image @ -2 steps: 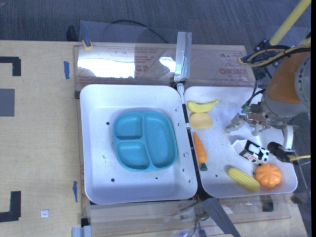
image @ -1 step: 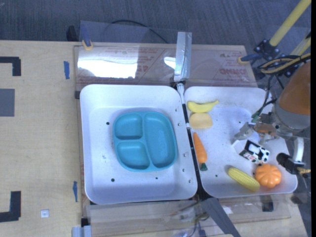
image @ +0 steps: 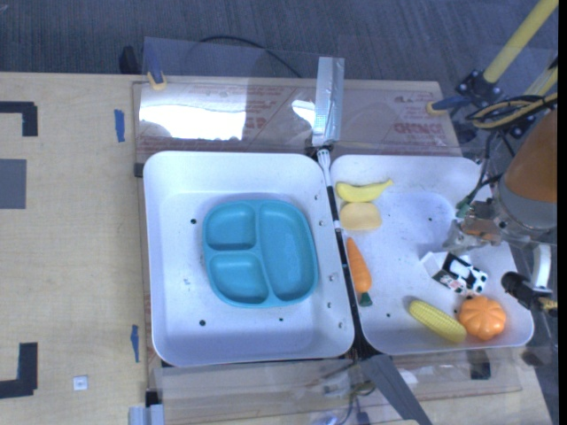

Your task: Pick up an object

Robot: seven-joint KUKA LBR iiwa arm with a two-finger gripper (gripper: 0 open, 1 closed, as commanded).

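The right bin [image: 399, 321] holds several toy foods. A yellow banana [image: 363, 189] and a pale yellow round piece [image: 360, 216] lie at its far left. An orange carrot [image: 358, 266] lies along the left wall. A corn cob [image: 436, 319] and an orange pumpkin [image: 483, 317] sit near the front. A small black-and-white toy [image: 462, 275] lies just behind the pumpkin. My gripper [image: 461, 242] reaches in from the right and hangs low, right over the black-and-white toy. Whether it touches the toy is unclear.
The left bin [image: 177, 326] holds a blue divided plate [image: 260, 251] in its middle. A divider wall [image: 338, 246] separates the bins. The arm's grey body and orange band [image: 536, 162] cover the right bin's far right corner. Cables hang there.
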